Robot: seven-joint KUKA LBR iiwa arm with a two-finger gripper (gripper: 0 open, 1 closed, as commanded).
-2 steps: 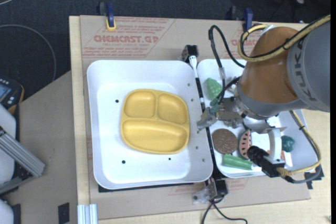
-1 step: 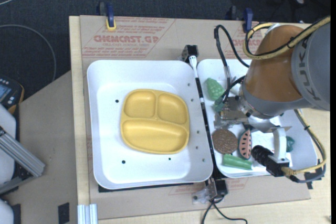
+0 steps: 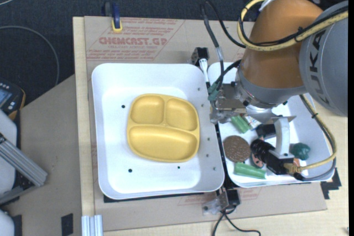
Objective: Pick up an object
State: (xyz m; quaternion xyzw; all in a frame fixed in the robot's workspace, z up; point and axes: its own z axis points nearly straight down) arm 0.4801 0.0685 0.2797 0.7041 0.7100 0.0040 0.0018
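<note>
My gripper (image 3: 247, 117) hangs low over the left part of the right bin (image 3: 318, 124), under the orange wrist band, and the arm's bulk hides its fingertips. Right beside it lies a green stick (image 3: 239, 122), partly covered by the gripper body. A brown round disc (image 3: 237, 147) lies just in front of it. A green cylinder (image 3: 249, 171) rests near the bin's front wall. A teal lump (image 3: 301, 149) sits at the right. I see nothing lifted.
The left bin (image 3: 110, 119) holds a yellow divided plate (image 3: 163, 127) in its middle. The arm covers the back half of the right bin. Cables run past the bins' far edge, and cardboard lies under both bins.
</note>
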